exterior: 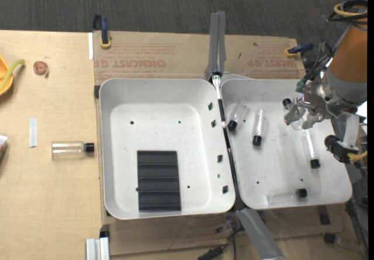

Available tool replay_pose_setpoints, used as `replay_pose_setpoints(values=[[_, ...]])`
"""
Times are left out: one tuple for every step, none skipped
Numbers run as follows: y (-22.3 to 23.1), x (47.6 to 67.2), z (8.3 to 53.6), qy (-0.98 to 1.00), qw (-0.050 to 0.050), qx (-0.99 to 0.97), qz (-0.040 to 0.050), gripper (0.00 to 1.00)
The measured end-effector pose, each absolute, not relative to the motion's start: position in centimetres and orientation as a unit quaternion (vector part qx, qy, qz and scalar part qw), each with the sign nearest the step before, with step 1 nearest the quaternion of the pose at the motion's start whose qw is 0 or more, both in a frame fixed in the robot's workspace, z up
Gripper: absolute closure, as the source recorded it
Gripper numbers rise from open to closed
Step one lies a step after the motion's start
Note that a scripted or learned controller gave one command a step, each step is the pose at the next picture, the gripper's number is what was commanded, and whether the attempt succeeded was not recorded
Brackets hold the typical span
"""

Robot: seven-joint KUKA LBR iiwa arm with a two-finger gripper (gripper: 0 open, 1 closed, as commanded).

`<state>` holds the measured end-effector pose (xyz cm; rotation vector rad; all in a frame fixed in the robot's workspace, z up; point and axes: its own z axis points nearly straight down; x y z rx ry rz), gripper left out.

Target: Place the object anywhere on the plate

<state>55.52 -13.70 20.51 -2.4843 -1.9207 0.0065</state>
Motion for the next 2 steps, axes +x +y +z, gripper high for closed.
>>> replay_pose_setpoints(values=[[-13.7,55.5,20.5,-0.611,0.001,-0.791,0.0019,0.00],[-17.2,62.0,21.2,-0.651,0.000,-0.759,0.0016,0.00]])
